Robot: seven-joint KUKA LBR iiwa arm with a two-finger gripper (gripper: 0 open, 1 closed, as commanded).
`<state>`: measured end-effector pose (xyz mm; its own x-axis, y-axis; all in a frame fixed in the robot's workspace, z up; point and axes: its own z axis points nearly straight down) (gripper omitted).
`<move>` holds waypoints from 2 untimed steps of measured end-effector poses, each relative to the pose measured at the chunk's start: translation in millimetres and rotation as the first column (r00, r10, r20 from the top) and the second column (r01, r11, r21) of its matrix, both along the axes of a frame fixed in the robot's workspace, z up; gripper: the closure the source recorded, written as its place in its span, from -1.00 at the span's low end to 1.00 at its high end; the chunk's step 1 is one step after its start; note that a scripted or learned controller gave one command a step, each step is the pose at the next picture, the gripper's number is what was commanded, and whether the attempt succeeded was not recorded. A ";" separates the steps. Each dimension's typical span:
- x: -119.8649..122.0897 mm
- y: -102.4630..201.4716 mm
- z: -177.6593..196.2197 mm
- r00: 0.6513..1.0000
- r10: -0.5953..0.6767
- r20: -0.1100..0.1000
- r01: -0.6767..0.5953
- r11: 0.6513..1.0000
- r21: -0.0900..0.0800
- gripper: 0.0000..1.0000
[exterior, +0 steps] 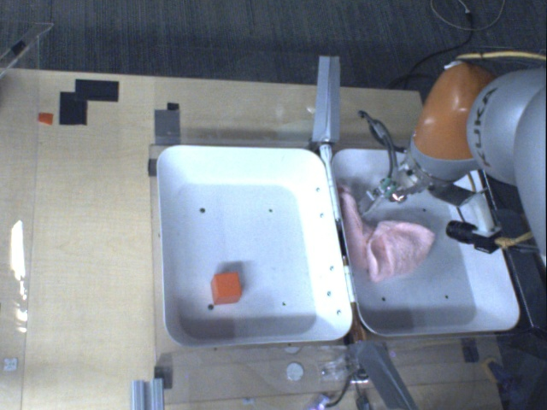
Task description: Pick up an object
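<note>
Seen from above at a slant: two shallow white bins side by side on a pale wooden tabletop, a grey divider post standing at the far end of their shared edge. In the left bin, a small orange block lying alone near the front, well apart from the arm. In the right bin, a crumpled pink cloth bunched against the inner wall, one strip trailing up along the divider side. Reaching in from the right, the grey arm with its orange band, wrist dipped low over the right bin. Claw just above the cloth's upper edge, near or perhaps touching it; too small and cluttered to tell whether spread or clenched. No object visibly lifted, cloth and block both resting on the bin floors. Judged so: approach made, grasp and lift yet to be shown, cloth the likelier target.
</note>
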<state>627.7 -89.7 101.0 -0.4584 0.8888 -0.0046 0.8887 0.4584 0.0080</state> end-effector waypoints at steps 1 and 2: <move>0.0 0.0 0.0 1.000 0.000 0.000 0.000 1.000 0.000 -1.00; -55.7 -11.4 15.7 1.000 0.018 0.000 -0.018 1.000 0.000 -1.00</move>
<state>572.0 -101.1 116.7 -0.4746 0.8802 -0.0047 0.8802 0.4746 0.0075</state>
